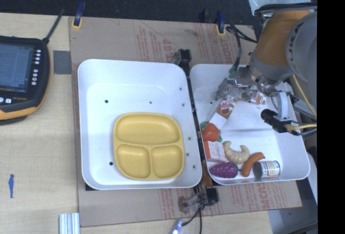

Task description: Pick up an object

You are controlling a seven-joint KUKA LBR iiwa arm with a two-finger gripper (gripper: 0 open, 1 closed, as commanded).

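Objects for picking all lie in the right bin (294, 171), and none of them is in my tool (237, 89) as far as I can judge. I take that bin as my landmark. Along its near wall sit a small can (268, 169) at the corner, a sausage-shaped orange piece (252, 163) touching it, a pale croissant-like piece (236, 151) just beside that, and a purple piece (223, 170) toward the wall it shares with the left bin (97, 79). A red, pepper-like piece (211, 131) rests against that shared wall, with a flat red-and-white packet (215, 150) just below it. Another small packet (227, 108) lies nearer the bin's middle, just under my tool.

My tool hangs over the far part of the right bin, close to its floor, with my wrist and orange band (277, 39) above the far right corner. The metal parts there are a tangle at this slant, so I cannot tell whether the tool stands open or closed, and I see nothing held in it.

So I judge the task as barely begun: I am placed over the bin, nearest the small packet, but nothing is lifted. What remains is the whole grasp, closing on one thing and raising it clear of the bin floor.

The left bin holds a yellow divided tray (149, 145), which is no part of this reach. A handheld controller (19, 76) lies on the tabletop (32, 173), well apart from the right bin.
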